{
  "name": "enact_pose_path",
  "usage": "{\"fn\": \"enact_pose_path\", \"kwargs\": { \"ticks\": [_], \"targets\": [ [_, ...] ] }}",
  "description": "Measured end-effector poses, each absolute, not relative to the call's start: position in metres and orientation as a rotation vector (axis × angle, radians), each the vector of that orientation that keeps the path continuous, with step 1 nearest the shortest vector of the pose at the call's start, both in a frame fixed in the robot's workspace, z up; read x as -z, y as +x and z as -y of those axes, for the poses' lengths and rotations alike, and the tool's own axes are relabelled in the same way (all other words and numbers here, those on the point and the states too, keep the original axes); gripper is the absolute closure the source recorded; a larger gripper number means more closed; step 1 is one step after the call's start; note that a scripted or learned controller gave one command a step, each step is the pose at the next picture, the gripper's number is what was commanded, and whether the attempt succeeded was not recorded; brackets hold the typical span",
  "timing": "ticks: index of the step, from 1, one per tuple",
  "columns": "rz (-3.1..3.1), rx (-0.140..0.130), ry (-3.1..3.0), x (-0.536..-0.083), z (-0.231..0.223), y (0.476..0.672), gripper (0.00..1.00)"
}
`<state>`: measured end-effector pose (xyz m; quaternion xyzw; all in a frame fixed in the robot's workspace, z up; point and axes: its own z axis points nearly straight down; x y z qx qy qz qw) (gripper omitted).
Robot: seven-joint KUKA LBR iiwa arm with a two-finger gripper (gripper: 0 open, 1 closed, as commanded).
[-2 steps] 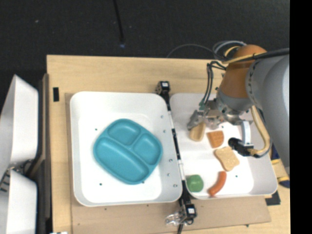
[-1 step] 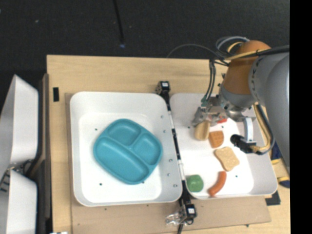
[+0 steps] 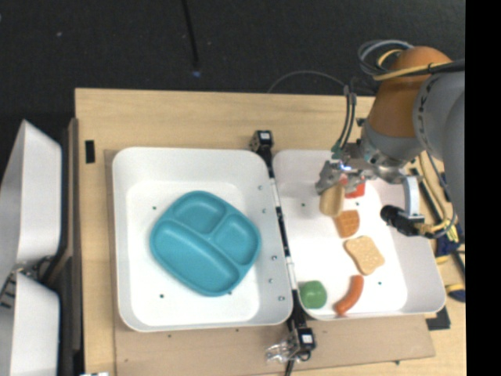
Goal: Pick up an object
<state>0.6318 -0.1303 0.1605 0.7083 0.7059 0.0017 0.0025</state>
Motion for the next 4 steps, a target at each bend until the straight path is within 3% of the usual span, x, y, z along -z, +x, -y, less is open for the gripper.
{"fn": "enact_pose_path", "kwargs": {
  "ticks": [2,4],
  "targets": [
    [-2.220,-0.005,2.214,-0.268,0.134,0.637,1.00],
    [-2.230,0.000,2.215,-0.267,0.027,0.642,1.00]
  ]
}}
